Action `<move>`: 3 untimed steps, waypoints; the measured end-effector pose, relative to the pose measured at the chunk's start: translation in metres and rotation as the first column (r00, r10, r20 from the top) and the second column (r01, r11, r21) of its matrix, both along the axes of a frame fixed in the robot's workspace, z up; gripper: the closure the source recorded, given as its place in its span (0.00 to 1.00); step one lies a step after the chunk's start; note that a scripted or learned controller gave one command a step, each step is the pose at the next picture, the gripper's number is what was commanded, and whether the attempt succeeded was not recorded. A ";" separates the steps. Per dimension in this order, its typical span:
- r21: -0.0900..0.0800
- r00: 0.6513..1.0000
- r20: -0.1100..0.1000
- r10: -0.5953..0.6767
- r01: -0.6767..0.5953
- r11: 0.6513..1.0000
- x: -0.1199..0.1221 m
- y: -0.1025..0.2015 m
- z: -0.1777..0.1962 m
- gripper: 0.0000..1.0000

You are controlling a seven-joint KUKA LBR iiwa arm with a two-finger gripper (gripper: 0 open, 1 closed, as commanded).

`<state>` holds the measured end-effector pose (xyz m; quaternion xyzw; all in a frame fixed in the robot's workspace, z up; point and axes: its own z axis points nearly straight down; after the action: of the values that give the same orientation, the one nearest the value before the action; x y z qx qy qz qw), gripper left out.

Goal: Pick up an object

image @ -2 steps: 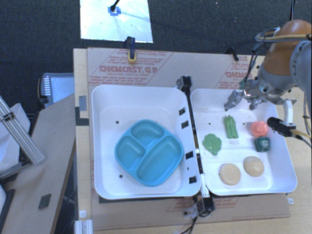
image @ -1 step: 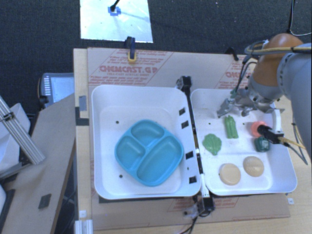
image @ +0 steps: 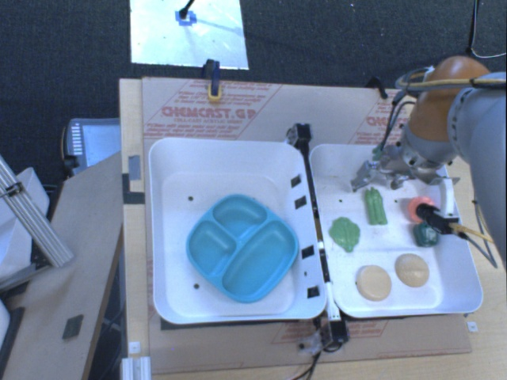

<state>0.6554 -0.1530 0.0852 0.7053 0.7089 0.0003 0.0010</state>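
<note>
Left: white bin (image: pixel 158 236) with a blue three-part plate (image: pixel 242 248) lying flat, set askew. Right: second white bin (image: pixel 467 291), gripper (image: pixel 379 177) over its far side, just beyond a long green piece (image: pixel 375 207). Nearer: leafy green piece (image: pixel 345 233) (beside the divider), left tan round (image: pixel 373 282), right tan round (image: pixel 412 270). Near right wall: orange piece (image: pixel 420 207), dark green piece (image: pixel 425 235).

The grey, rounded arm (image: pixel 480 113) has an orange band (image: pixel 445 93) above its silver metal claw (image: pixel 379 181), with thin dark cables (image: pixel 389 127).
</note>
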 end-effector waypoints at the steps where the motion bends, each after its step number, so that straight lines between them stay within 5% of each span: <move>1: -0.001 1.000 0.004 0.002 -0.002 1.000 0.001 0.000 0.012 1.00; 3: 0.000 1.000 0.006 0.001 -0.001 1.000 0.007 0.001 0.131 1.00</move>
<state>0.6621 -0.1521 0.2167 0.7051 0.7091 0.0022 0.0033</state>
